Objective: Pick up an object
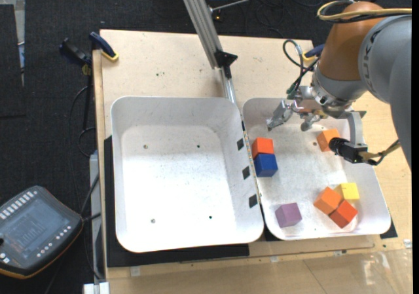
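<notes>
Hovering pincer (292,117) above right bin (373,184), fingers spread.

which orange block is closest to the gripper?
The lone orange block in the right bin, just right of the gripper and partly behind its hardware. The other orange ones sit farther: one against the blue block, two beside the yellow block.

A handheld controller (36,230) is sitting on the dark floor (46,135) left of the table (163,63). A metal pole (200,14) is leaning across it, and a blue-yellow clamp (105,46) is gripping its far-left corner.
</notes>
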You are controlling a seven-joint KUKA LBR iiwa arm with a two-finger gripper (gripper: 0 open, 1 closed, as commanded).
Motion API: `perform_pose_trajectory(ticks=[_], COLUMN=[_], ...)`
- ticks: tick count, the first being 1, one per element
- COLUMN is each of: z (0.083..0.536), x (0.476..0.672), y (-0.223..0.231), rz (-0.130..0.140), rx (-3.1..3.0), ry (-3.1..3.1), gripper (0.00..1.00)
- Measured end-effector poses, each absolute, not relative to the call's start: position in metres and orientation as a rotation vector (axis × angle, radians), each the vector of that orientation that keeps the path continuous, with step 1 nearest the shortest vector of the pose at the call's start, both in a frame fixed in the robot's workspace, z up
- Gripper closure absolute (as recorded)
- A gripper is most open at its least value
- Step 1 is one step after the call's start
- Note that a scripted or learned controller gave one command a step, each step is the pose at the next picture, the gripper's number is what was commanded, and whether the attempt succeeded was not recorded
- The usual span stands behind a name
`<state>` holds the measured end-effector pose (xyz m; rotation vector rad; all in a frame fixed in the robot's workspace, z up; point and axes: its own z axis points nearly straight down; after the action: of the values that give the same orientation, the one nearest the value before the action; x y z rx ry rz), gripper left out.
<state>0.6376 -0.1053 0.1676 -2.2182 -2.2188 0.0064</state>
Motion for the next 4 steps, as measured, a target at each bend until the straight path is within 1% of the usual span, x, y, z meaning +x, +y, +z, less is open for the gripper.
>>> perform_pose_trajectory(ticks=[1, 2, 4], z=[0.125, 0.138, 0.229], x=[0.639, 0.64, 0.655], y=[-0.105, -0.105, -0.103], rz=[0.003, -0.002, -0.007], rx=[-2.22, -2.223, -2.222], ry=[-2.22, -2.223, -2.229], gripper=[0.0, 1.0, 1.0])
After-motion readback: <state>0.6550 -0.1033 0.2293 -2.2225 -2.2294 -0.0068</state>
